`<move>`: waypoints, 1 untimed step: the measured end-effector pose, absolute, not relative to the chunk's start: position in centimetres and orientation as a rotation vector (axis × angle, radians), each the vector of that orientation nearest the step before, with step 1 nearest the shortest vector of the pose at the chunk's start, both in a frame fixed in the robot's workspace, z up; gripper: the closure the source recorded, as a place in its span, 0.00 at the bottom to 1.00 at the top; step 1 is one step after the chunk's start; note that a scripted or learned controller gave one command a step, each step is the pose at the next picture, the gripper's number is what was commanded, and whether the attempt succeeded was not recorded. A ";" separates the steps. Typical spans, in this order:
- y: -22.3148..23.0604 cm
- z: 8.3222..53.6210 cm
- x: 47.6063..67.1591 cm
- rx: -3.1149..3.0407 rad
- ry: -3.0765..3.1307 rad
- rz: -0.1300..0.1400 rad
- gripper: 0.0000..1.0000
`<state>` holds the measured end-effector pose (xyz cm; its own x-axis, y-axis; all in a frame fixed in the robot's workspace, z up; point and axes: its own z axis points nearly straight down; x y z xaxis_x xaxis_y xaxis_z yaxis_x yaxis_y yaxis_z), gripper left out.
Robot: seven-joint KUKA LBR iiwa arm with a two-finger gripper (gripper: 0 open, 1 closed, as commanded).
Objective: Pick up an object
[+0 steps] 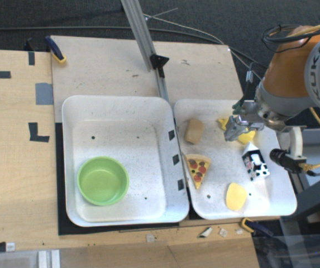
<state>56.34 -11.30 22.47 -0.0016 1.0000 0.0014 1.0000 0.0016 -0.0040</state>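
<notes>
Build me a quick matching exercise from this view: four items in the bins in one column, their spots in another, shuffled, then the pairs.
Items:
1. green bowl
2. pizza slice
3. tan block
4. yellow round piece

Places:
A. right bin, near front edge
B. left bin, front left corner
C. right bin, back left area
D. right bin, left side, just in front of the tan block

Pairs: 1-B, 2-D, 3-C, 4-A

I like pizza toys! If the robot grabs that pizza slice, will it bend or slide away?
The pizza slice looks like a flat, rigid toy, so it probably won't flop. It lies low against the smooth white bin floor, so the fingers may struggle to get under it, and it could slide. It's likely light.
</notes>
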 end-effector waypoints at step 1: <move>-10.5 16.0 55.9 -2.214 -2.216 0.012 0.00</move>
